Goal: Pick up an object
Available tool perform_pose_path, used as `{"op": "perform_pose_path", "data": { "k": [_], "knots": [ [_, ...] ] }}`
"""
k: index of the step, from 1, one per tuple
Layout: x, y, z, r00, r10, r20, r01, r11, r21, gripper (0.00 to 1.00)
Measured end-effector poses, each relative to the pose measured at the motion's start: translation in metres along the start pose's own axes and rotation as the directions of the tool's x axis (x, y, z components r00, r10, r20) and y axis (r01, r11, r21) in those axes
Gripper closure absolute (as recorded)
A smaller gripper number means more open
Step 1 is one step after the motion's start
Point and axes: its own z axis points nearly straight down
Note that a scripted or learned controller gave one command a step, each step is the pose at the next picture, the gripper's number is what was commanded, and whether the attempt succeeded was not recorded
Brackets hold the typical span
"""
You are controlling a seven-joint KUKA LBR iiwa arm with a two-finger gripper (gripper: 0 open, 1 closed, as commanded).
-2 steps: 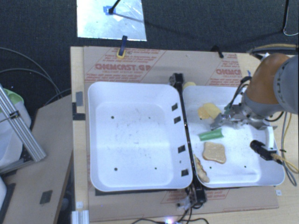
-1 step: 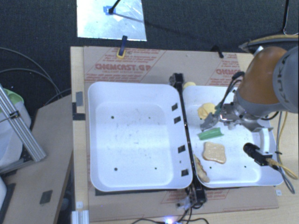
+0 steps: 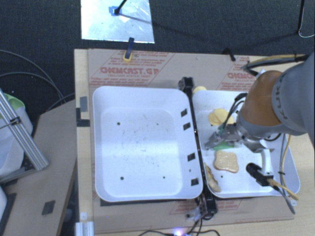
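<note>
Right bin [image 3: 290, 181], smooth white plastic: flat toast-like slice [image 3: 226, 162] at centre, rounded yellow piece [image 3: 218, 116] at 11 o'clock, tan strip [image 3: 212, 178] at 8 o'clock. Left bin [image 3: 142, 144] shows bare floor. Gripper [image 3: 219, 139] above slice; finger spread cannot be told.

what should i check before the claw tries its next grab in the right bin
1. Claw over the right bin: ok.
2. Target within reach: ok, a green object lies right at the claw, a tan toast-like piece just below it.
3. Something between the fingers: cannot tell.
4. Fingers open or shut: cannot tell.
5. Crowding: not ok, a yellow piece and a tan strip by the divider lie close.
</note>
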Motion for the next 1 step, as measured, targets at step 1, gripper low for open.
{"op": "perform_pose_path", "data": {
  "k": [1],
  "knots": [
    [-0.0001, 0.0021, -0.0143, 1.000, -0.001, 0.000, 0.001, 1.000, -0.007, 1.00]
  ]
}}
